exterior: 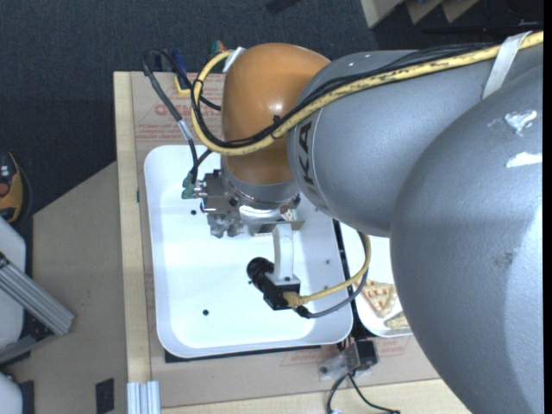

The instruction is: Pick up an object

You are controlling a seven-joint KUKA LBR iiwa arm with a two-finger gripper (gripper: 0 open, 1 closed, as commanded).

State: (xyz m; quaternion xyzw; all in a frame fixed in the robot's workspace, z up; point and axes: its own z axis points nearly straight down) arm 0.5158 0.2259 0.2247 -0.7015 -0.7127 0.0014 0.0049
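At the far left edge of the frame, a metal rail [36, 298] lies at a slant on the floor beside the counter [131, 231]. The counter's pale wooden top runs down the left-centre of the frame.

The left bin [177, 266] rests on the counter, a shallow white tray with rounded corners. One small dark speck [205, 311] lies on its floor towards the lower left; it is too small to identify.

Black and yellow cables [197, 102] loop over the counter's upper edge above the bin and run into the arm.

The orange band [263, 93] of the arm sits over the upper middle of the left bin. Directly below it, the metal wrist assembly [226, 212] hangs low over the bin floor. The jaws lie under this assembly and are hidden from this angle. I cannot tell whether they are wide, narrow or holding anything.

Just right of the assembly, a white bracket [284, 250] leads down to a black unit [272, 288]. A yellow cable [332, 293] leaves the unit and runs right.

A corner of the right bin [369, 322] shows at lower centre-right. A flat object with an orange-and-white pattern [379, 297] lies in it, well apart from the wrist assembly and partly covered by the arm.

The grey arm body [448, 197] takes up the right of the frame.
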